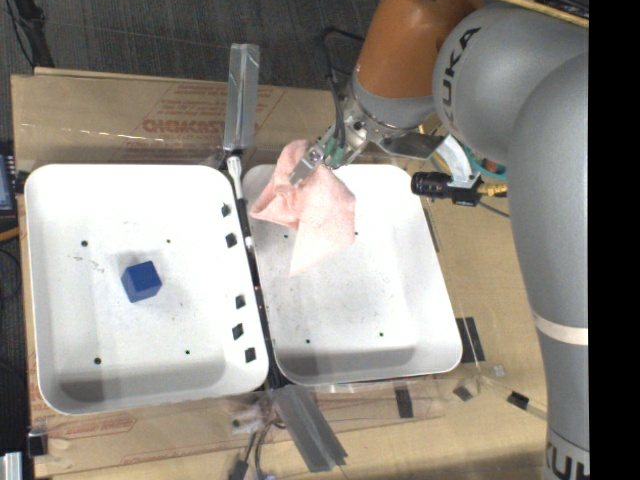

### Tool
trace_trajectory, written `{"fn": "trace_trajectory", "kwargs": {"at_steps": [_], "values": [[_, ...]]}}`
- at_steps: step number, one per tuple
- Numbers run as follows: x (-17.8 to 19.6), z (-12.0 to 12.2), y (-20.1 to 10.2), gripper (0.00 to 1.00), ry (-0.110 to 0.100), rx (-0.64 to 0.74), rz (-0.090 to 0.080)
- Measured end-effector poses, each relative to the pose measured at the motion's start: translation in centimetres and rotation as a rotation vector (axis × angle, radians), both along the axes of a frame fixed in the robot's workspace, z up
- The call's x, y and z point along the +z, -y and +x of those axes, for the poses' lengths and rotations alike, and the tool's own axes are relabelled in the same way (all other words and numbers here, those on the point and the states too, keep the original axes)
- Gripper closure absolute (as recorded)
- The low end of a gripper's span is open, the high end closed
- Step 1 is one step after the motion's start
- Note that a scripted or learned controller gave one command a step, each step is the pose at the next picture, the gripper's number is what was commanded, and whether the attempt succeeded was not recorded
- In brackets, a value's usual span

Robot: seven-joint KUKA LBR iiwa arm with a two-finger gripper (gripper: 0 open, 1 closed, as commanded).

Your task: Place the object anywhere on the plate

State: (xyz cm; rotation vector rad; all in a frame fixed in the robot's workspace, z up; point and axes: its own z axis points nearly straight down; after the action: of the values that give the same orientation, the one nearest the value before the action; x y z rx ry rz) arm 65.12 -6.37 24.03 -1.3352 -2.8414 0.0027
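The arm is reaching in from the right and hanging over the far end of the right bin. The gripper is pinching a pink cloth by its top corner, fingers closed on the fabric, so it's definitely gripping it. The cloth is dangling down from there, bunched up near the top and spreading out lower, with its bottom edge hanging over the right bin's floor, close to the divider between the two bins. Can't really tell if the lower tip is touching the floor or just floating above it. Over in the left bin a small blue cube is sitting by itself, left of center, well apart from the cloth.
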Motion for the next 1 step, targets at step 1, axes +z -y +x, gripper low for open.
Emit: {"fn": "trace_trajectory", "kwargs": {"at_steps": [1], "values": [[0.06, -0.66, -5.91, 1.00, -0.002, 0.405, 0.001]]}}
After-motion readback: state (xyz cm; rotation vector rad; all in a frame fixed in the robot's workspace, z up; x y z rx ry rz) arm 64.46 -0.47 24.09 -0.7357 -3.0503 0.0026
